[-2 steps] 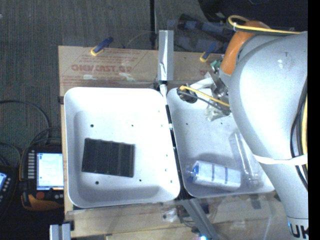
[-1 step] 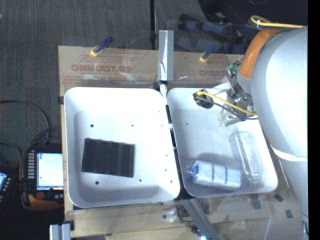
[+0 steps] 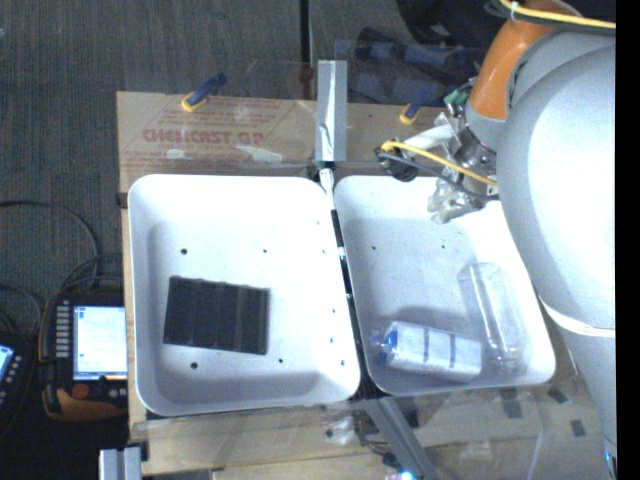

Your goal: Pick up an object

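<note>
My gripper (image 3: pixel 452 196) hangs over the far edge of the right bin (image 3: pixel 400 238), below the arm's orange band (image 3: pixel 505 63). It is well apart from everything in the bins, and nothing shows in it. A clear plastic bottle with a blue cap and a pale label (image 3: pixel 430 350) lies on its side at the right bin's near wall. A second clear bottle (image 3: pixel 490 313) lies lengthwise along that bin's right side. A flat black ribbed block (image 3: pixel 216 315) rests on the floor of the left bin (image 3: pixel 230 208).
The arm's big grey body (image 3: pixel 575 178) covers the right bin's right edge. A metal post (image 3: pixel 331 123) stands behind the seam between the bins. A cardboard sheet (image 3: pixel 220 133) with clamps lies behind the left bin. A handheld pendant (image 3: pixel 85 343) sits at the far left.
</note>
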Robot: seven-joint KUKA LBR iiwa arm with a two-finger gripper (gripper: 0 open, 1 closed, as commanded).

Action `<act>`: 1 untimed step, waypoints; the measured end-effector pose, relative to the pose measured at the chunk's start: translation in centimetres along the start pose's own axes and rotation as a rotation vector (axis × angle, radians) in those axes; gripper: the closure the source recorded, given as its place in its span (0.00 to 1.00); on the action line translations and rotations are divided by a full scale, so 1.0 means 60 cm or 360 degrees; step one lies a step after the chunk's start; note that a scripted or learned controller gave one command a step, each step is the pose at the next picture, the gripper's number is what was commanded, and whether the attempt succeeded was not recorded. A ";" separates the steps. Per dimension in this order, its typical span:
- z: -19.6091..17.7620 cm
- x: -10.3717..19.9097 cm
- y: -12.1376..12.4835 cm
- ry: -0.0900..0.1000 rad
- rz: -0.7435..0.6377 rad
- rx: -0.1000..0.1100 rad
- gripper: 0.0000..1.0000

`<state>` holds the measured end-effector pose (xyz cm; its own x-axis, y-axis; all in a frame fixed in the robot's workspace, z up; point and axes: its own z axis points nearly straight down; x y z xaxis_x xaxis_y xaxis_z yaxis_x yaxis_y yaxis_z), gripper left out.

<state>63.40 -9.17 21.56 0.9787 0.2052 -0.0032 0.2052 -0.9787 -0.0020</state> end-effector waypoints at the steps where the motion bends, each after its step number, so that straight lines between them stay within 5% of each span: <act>1: 0.053 0.047 -0.065 0.0000 0.0009 0.0002 1.00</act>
